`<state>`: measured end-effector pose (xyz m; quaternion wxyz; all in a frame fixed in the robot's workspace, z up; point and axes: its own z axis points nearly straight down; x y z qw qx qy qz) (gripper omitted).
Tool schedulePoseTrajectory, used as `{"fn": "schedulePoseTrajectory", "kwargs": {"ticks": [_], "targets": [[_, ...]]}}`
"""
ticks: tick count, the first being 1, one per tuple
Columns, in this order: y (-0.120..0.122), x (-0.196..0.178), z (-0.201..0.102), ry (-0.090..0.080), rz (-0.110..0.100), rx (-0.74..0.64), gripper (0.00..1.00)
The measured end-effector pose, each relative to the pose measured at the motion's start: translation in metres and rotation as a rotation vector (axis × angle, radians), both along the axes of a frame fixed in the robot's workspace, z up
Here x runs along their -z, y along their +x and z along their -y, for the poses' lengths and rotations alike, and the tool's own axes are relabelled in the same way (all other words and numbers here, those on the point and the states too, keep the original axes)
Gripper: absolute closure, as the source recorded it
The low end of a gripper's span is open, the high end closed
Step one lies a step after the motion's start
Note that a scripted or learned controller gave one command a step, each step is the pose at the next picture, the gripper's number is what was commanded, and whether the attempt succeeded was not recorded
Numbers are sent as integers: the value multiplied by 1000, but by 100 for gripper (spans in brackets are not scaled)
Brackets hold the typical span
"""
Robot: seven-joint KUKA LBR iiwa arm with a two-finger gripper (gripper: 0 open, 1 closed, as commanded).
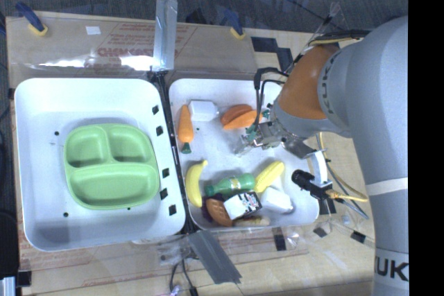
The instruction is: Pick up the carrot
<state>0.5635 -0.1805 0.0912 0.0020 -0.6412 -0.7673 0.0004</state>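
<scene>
Carrot (184, 125) has bare floor right; bin wall (168, 123) crowds left.

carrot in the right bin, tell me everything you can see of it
The carrot is a small orange toy, smooth and plastic-looking, with a dark green stub at its lower end. It lies flat and roughly upright in the view, along the left wall of the right bin, beside a white block. The gripper is off to its right, not touching it.

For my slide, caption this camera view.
Gripper hovers in the right bin, the carrot untouched by its left wall.
</scene>
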Motion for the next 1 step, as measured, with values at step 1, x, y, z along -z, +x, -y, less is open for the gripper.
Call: {"fn": "schedulePoseTrajectory", "kwargs": {"ticks": [1], "targets": [[0, 0, 0, 0, 1, 0, 0]]}}
